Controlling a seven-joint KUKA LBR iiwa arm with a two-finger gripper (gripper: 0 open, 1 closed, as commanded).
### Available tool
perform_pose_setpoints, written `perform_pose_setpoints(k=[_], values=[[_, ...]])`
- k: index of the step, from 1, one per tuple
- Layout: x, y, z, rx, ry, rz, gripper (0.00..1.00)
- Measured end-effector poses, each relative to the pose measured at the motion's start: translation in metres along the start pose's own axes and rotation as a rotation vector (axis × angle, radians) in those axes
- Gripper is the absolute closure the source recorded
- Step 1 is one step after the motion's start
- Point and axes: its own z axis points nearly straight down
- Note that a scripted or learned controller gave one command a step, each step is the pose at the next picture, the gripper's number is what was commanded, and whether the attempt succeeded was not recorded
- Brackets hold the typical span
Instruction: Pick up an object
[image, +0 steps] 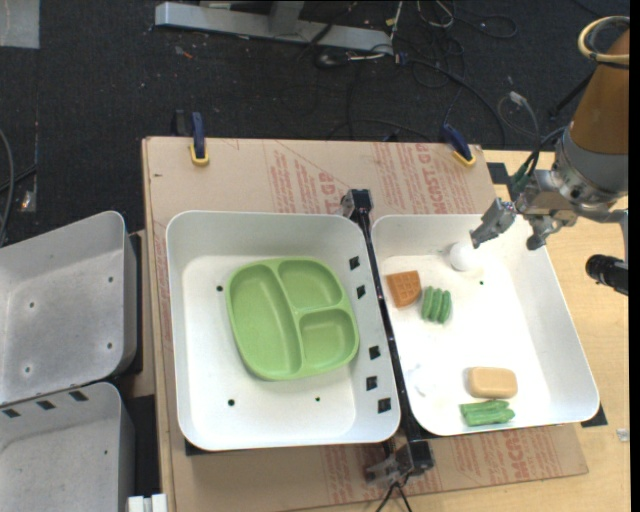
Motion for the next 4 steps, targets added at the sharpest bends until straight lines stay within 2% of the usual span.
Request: perform_pose_setpoints(k=[1, 2, 3, 4], values=[[0.001, 0.002, -0.008, -0.012, -0.002, -0.003, 0.00], [0.006, 0.008, 0.039, -0.009, -0.001, -0.005, 0.00], [-0.003, 0.007, 0.096, -0.008, -0.001, 0.000, 0.00], [-0.003, -0.001, 0.156, -0.007, 0.000, 0.000, 0.00]])
